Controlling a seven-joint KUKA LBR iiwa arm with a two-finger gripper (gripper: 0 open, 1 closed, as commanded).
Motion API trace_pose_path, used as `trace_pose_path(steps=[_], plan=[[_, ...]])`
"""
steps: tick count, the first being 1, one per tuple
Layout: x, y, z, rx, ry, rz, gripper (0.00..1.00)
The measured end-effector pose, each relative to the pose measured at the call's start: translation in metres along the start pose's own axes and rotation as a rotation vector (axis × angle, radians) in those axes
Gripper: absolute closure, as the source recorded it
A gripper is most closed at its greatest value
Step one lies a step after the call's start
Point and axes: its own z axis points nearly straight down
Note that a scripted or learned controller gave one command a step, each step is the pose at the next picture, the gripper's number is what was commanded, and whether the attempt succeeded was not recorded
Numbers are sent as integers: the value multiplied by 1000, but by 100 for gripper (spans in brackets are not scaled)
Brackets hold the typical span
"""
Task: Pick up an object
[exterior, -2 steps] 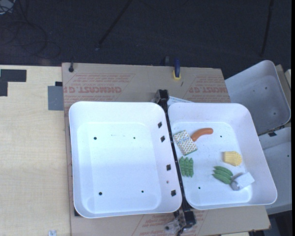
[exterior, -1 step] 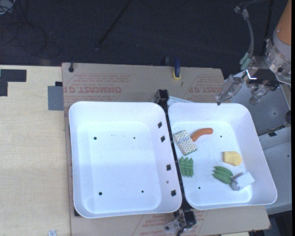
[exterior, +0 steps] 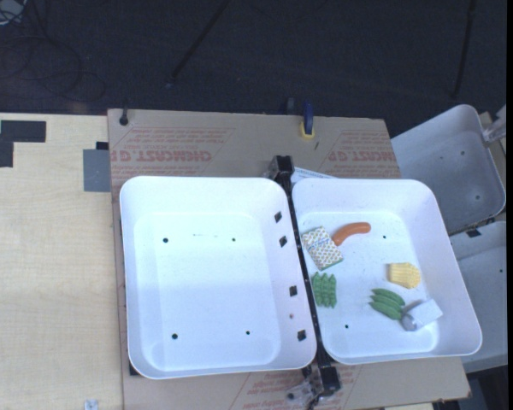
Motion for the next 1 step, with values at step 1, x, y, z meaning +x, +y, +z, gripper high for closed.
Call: trace_pose_path(steps=[1], plan=[[5, 2, -4, 12, 5, -9, 100]])
